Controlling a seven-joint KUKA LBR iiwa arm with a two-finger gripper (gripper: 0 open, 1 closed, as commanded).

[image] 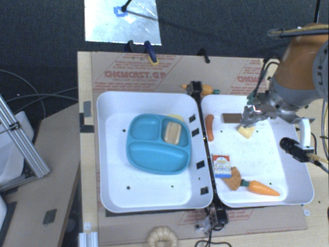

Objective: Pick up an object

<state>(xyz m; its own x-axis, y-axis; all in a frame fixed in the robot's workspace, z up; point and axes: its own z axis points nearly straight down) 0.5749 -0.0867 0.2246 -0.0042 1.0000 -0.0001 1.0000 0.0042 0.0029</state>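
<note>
Here the fingers (249,121) sit right above the pale yellow wedge (246,131), touching it; whether they clamp it I cannot tell.

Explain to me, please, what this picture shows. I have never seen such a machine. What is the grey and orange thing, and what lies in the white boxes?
It is a robot arm, seen from one camera above the bench. Its claw hangs over a pale yellow block in the right bin; I cannot tell whether it grips it. That bin also holds a sausage, a small carton, a waffle piece and a carrot. The left bin holds a blue divided plate with a tan food piece on it.
</note>
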